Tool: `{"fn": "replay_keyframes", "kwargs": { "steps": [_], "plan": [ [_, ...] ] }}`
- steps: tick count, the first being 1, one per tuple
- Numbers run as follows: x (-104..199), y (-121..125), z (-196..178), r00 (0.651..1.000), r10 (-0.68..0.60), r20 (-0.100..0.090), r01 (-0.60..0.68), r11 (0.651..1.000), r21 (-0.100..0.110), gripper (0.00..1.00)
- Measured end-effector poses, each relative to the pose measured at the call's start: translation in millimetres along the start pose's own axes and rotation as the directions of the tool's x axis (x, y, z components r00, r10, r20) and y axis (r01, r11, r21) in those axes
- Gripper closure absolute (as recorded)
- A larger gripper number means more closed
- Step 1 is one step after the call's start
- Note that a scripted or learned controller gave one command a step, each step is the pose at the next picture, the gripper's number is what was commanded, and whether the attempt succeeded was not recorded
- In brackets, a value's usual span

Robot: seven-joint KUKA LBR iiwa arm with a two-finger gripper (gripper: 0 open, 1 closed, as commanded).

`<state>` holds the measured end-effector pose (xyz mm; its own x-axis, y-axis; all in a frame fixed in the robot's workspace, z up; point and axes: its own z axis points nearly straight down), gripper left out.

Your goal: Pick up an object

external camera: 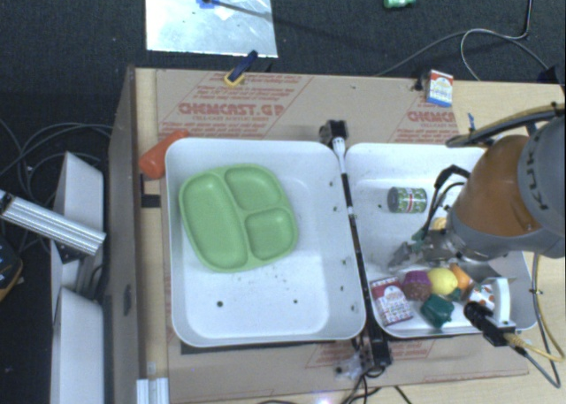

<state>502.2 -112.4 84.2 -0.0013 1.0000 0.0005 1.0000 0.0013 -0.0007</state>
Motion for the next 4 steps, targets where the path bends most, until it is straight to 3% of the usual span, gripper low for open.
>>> {"fn": "replay_keyframes", "kwargs": {
  "steps": [1,2,3,4],
  "plan": [
    [-13,73,-1,1.0,-0.001,0.001,0.001,1.0,-0.004,0.0],
    [19,104,-1,1.0,-0.002,0.001,0.002,1.0,-0.003,0.0],
    [-4,146,-51,1.0,-0.003,0.002,0.003,1.0,-0.005,0.0],
    [14,153,-2,1.0,-0.004,0.002,0.004,1.0,-0.005,0.0]
  ]
}}
